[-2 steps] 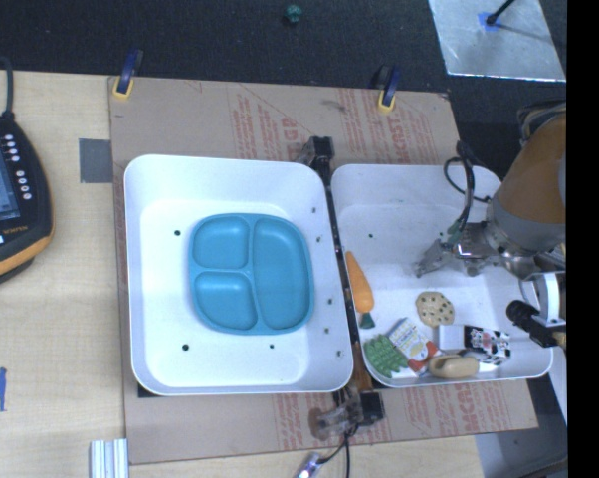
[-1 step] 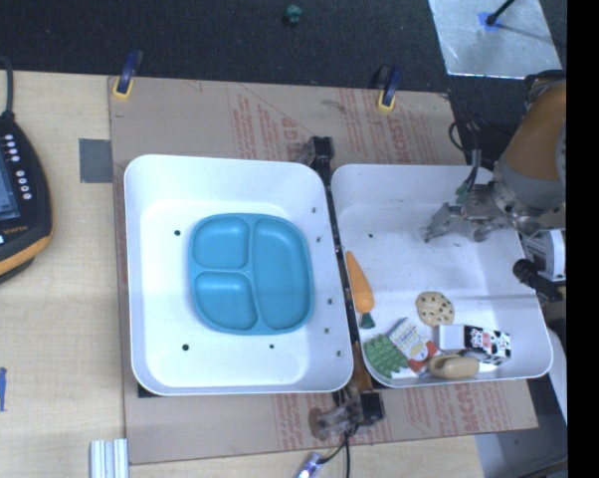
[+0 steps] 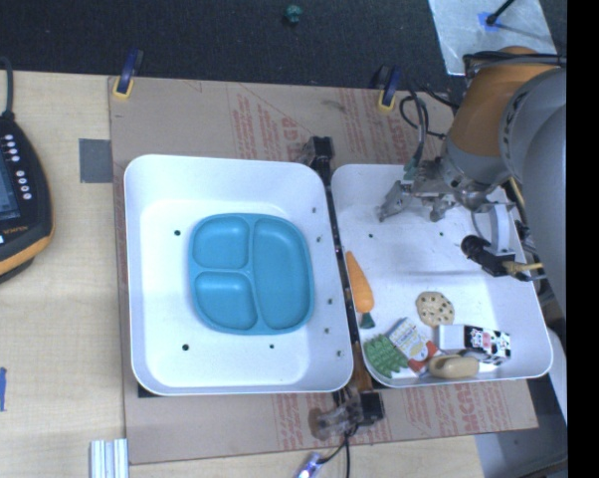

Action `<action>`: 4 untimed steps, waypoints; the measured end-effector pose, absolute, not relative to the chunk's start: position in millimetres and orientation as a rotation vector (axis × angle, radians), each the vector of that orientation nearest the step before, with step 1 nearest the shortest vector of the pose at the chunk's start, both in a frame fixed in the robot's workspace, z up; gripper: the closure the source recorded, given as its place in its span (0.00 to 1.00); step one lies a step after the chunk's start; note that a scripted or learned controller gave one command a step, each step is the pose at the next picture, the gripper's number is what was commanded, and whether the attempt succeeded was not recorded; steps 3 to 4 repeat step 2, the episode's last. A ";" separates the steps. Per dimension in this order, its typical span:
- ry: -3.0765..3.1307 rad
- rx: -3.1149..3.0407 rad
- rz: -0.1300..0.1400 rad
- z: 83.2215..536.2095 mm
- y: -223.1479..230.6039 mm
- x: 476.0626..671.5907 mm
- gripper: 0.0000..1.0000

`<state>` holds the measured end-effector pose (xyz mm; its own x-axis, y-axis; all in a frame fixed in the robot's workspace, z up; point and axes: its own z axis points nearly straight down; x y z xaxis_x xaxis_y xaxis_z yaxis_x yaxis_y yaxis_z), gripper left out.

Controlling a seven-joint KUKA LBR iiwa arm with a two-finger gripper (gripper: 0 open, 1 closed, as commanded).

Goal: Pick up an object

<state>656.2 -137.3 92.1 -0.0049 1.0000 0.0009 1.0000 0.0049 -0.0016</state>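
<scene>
the gripper (image 3: 411,205) hangs over the far end of the right bin (image 3: 379,252), its fingers spread apart with nothing between them. the toys lie well apart from it at the near end: a carrot (image 3: 358,281) along the left wall, a cookie (image 3: 435,308), and a small heap in the corner. a blue divided plate (image 3: 251,272) sits in the left bin (image 3: 155,297).

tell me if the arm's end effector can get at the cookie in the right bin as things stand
Probably yes: the cookie lies flat and apart from the pile below it, with bare bin floor between it and the end effector.
</scene>
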 end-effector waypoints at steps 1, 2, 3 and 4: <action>-2.224 -2.214 0.006 91.4 -123.4 578.5 0.00; -2.225 -2.214 0.006 91.4 -149.5 515.7 0.00; -2.225 -2.214 0.006 91.4 -149.5 515.7 0.00; -2.225 -2.214 0.006 91.4 -149.5 515.7 0.00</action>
